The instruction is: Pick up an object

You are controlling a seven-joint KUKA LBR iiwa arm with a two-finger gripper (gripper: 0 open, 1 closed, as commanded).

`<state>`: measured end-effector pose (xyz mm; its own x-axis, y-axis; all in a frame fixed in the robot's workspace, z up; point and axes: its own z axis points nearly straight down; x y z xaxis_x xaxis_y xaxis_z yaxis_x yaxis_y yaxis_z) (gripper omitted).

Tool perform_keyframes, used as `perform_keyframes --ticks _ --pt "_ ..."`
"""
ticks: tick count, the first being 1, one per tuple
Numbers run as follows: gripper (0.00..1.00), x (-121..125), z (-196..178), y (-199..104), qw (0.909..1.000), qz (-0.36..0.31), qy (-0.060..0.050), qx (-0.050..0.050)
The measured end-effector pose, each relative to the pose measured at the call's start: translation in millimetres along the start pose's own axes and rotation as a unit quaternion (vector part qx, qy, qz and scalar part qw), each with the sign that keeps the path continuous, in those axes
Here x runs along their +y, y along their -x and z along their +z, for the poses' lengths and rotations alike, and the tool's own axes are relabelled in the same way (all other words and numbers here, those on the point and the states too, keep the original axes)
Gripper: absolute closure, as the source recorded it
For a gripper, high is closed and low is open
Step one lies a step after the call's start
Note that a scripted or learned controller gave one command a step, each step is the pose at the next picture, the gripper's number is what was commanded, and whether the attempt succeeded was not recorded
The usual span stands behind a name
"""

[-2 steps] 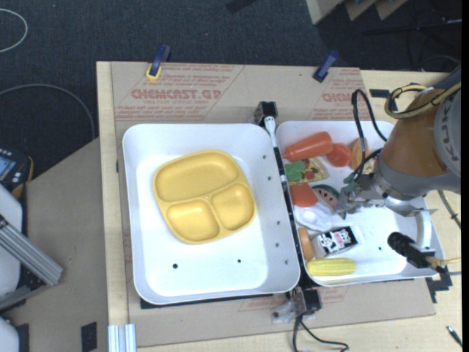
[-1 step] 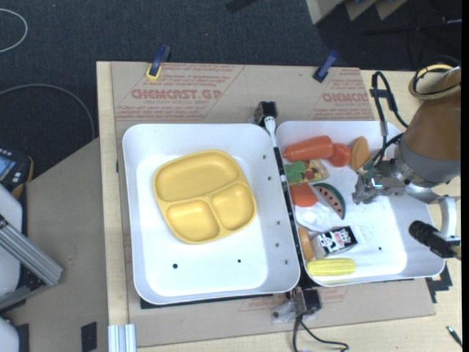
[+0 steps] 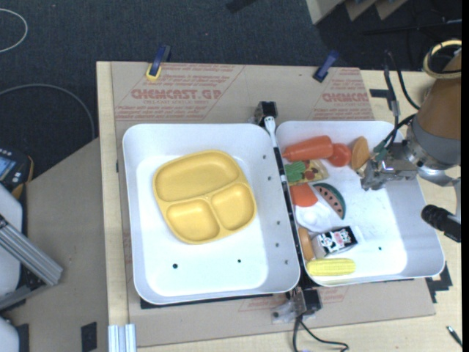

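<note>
Camera view, we see the gripper (image 3: 375, 173) low in the right shallow white bin (image 3: 410, 259), near the tan bread-shaped toy (image 3: 359, 152), its grip we cannot tell.

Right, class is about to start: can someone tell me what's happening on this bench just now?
A grey robot arm with an orange band reaches in from the right, and its pincer hangs over the right bin, near its upper edge. Nothing can be seen between its fingers, so no object is picked up yet. Toy foods crowd that bin's left side: a carrot, a watermelon slice, a corn cob and others. The left bin holds a yellow divided plate.
</note>
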<state>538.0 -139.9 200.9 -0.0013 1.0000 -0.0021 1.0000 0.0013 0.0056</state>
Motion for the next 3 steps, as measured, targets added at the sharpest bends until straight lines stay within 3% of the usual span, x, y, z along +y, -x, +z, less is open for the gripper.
perform_keyframes --ticks 1,3 --pt "1.00 1 -26 0 1.0000 0.000 0.000 0.000" --pt "1.00 55 -23 -103 1.0000 -0.002 -0.001 0.001"
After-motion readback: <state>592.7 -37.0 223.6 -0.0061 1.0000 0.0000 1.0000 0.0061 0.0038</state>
